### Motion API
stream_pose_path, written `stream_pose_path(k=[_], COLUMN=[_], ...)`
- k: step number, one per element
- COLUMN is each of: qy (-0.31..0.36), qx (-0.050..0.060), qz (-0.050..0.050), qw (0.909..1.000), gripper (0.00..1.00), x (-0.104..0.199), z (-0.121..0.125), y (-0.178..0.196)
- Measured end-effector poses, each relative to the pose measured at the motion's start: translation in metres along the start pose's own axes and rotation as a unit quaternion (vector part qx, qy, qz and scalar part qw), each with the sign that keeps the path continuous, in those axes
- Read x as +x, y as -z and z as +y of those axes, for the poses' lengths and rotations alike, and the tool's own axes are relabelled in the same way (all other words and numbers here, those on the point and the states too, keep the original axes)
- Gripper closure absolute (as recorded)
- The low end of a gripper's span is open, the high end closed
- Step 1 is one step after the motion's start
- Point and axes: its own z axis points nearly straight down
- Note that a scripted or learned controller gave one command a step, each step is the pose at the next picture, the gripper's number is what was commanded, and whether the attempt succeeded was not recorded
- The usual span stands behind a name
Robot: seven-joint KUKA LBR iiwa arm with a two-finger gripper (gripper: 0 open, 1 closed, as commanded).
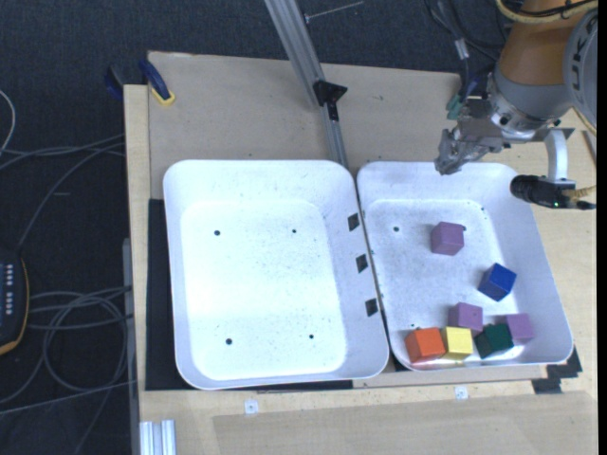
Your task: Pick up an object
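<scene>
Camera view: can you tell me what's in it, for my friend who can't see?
A grey and orange robot arm's gripper hangs over the far rim of the right white bin, holding nothing visible. That bin holds seven small blocks: three purple, one blue, one orange, one yellow and one green. The left white bin sits beside it.

arm (545, 27) cropped top-right, claw (453, 162) tips perhaps blurred

Claw (453, 156) above the right bin's (541, 254) far rim — seven coloured blocks inside, purple block (448, 238) nearest.
</scene>
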Motion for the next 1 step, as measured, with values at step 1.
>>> stream_pose_path(k=[1], qy=[0.000], qx=[0.001], qz=[0.000], qw=[1.0000], gripper=[1.00], x=[0.0003], z=[0.0014], y=[0.0283])
